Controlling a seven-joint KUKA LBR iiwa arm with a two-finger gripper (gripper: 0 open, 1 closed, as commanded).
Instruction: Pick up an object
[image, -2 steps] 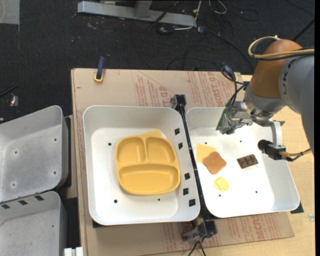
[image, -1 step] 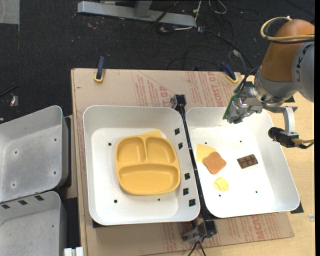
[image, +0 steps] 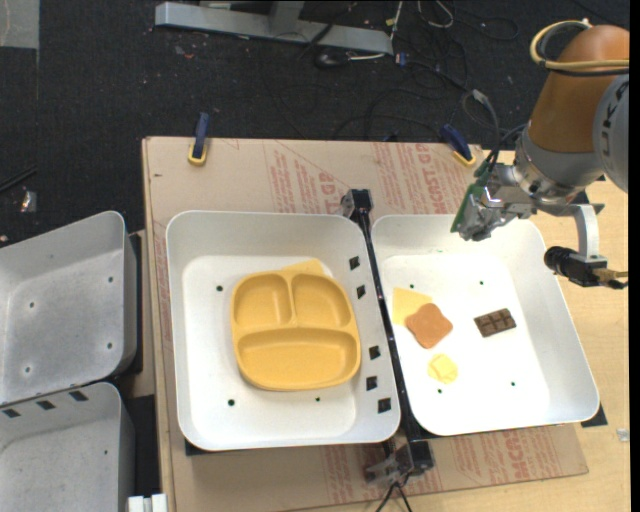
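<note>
Camera view: you look down at a slant on a desk (image: 250, 165) covered with brown cardboard and bearing two white bins side by side.
Arm: you see it reach in from the right, its orange band above the wrist.
Jaws: the gripper (image: 474, 226) hangs over the far edge of the right bin (image: 560, 395), near that bin's far left corner; you cannot tell from this view whether the jaws are released or clenched, and no object shows between them.
Right bin contents: a brown toast-shaped piece (image: 428, 325) lies on a pale yellow slice (image: 405, 300) near the bin's left edge; a small yellow piece (image: 443, 369) lies just nearer the front edge; a dark chocolate-like bar (image: 494, 323) lies apart, toward the bin's middle.
Left bin: the left bin (image: 195, 400) holds a yellow divided tray (image: 295, 332) at its middle.
Desk far edge: you see two clamps (image: 199, 140) gripping the cardboard.
</note>
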